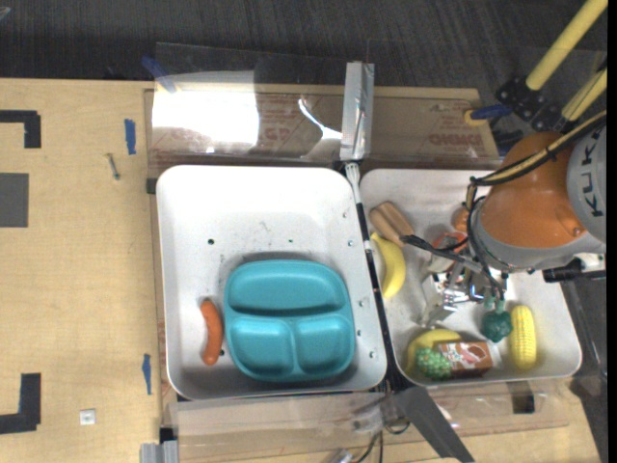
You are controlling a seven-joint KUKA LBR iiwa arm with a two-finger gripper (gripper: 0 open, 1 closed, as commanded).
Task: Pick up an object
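Reaching down into the right bin (569,350), the arm's claw (461,289) (grip state unreadable) hovers beside the banana (391,266).

At centre right of the frame, a yellow banana (392,266) lies curved along the left wall of the right bin (564,360). Just above it a tan wooden block (390,222) rests slantwise. Lower right, a corn cob (523,336) stands lengthwise, with a small teal piece (496,326) just beside it. A labelled packet (453,356) lies flat near the bottom wall. In the left bin (193,210), lower centre, sits a teal divided tray (288,319), an orange carrot (210,332) beside its left edge.
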